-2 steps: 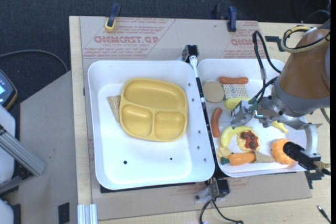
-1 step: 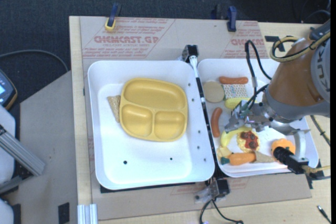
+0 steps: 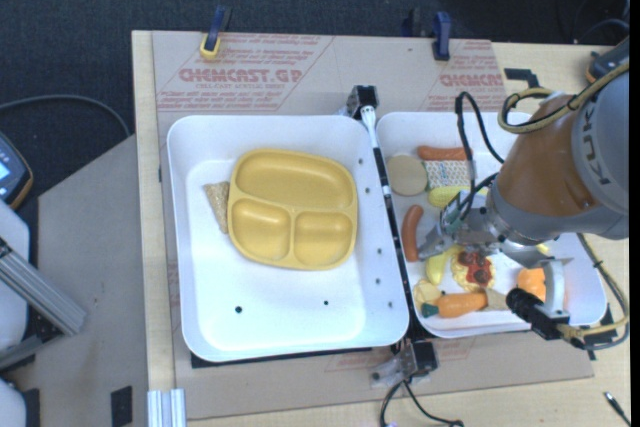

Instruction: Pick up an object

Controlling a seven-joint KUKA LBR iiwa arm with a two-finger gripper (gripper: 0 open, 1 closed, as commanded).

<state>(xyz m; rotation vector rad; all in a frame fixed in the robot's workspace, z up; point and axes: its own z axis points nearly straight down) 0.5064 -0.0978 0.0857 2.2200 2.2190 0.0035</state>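
The right bin (image 3: 592, 307) holds a heap of toy food: an orange sausage (image 3: 443, 154), a round tan cookie (image 3: 407, 176), a corn cob (image 3: 449, 175), a red sausage (image 3: 412, 232), a yellow lemon-like piece (image 3: 436, 267), a carrot (image 3: 462, 304) and a red-and-yellow piece (image 3: 473, 267). My gripper (image 3: 450, 227) hangs low over the middle of this heap, just right of the red sausage and above the yellow piece. The arm's grey and orange wrist hides the bin's right part. I see no object lifted clear of the bin.
The left bin (image 3: 280, 305) bears a yellow divided plate (image 3: 293, 208) with a tan toast slice (image 3: 216, 200) tucked under its left edge. An orange piece (image 3: 533, 282) lies at the right bin's front right. Black cables loop above the wrist. Clamps stand at the board's far edge.
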